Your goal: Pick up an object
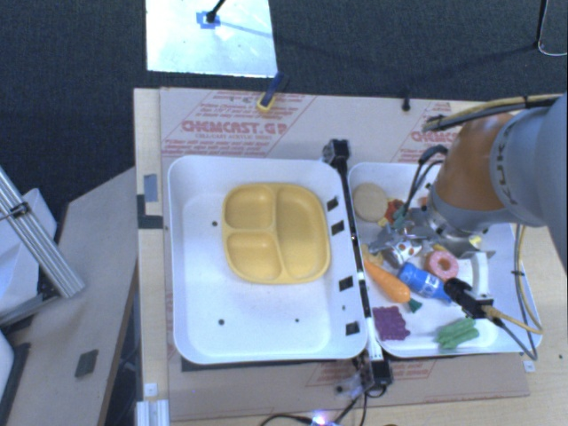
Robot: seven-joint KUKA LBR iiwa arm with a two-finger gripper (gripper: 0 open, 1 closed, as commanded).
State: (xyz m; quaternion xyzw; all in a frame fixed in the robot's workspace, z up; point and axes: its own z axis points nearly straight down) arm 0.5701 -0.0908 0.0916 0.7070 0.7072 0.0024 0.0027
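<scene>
Brown board covers the desk (pixel 222 122), on which two white bins are set side by side. The left bin (pixel 195 327) carries a yellow divided plate (pixel 275 233). The right bin (pixel 506 340) holds a heap of toy food, and the grey arm (pixel 515 162) with its orange band is reached down over that heap from the right.

Among the items can be made out an orange carrot (pixel 388 282), a blue bottle (pixel 426 282), a purple piece (pixel 390 322), a green piece (pixel 457 333), a pink doughnut (pixel 441 265) and a tan round piece (pixel 371 201). All lie loose in the bin; none is seen lifted.

The claw (pixel 399 233) is set low among the items near the bin's middle, but whether it is released or clenched cannot be told. The reach-and-grasp step is judged to be in hand. Next, one item would need to be closed on squarely and raised clear of its neighbours.
</scene>
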